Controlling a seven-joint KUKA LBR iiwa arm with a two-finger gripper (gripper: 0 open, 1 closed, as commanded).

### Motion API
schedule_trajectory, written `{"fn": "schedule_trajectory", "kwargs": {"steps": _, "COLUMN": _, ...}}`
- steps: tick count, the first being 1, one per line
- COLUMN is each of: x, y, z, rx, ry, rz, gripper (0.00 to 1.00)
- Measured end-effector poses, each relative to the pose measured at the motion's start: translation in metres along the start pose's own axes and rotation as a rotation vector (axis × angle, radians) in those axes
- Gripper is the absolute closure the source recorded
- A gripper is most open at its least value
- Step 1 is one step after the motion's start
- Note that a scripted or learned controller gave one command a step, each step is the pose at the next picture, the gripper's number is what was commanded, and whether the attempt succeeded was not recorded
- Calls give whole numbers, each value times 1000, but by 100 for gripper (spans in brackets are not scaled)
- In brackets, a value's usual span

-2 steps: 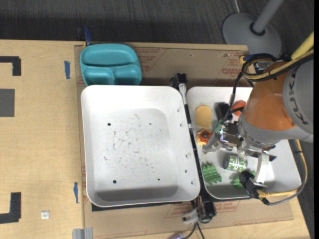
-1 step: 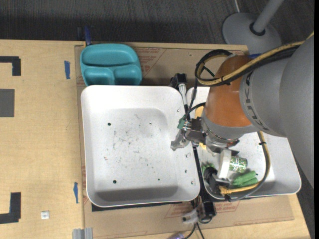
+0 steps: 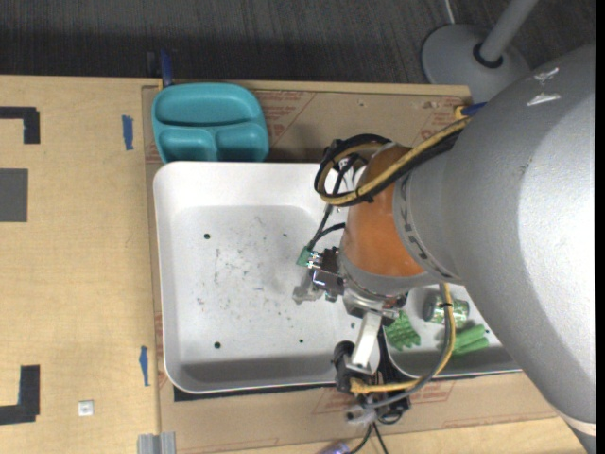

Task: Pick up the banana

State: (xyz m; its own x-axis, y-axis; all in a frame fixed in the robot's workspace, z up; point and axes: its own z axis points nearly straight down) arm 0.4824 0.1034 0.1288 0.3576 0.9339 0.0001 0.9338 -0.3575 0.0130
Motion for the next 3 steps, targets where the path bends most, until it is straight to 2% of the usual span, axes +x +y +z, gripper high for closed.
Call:
{"fn": "schedule_trajectory", "kwargs": {"steps": 1, "x": 69, "y": 4, "z": -84, "rx": 15, "ry": -1, "rz": 6, "gripper": 0}}
{"fn": "schedule_trajectory", "kwargs": {"steps": 2, "x": 93, "y": -41, "z": 27, "rx": 17, "ry": -2, "rz": -55, "gripper": 0}}
{"fn": "schedule_trajectory", "kwargs": {"steps": 3, "x": 93, "y": -40, "z": 17, "rx": 16, "ry": -1, "rz": -54, "gripper": 100}}
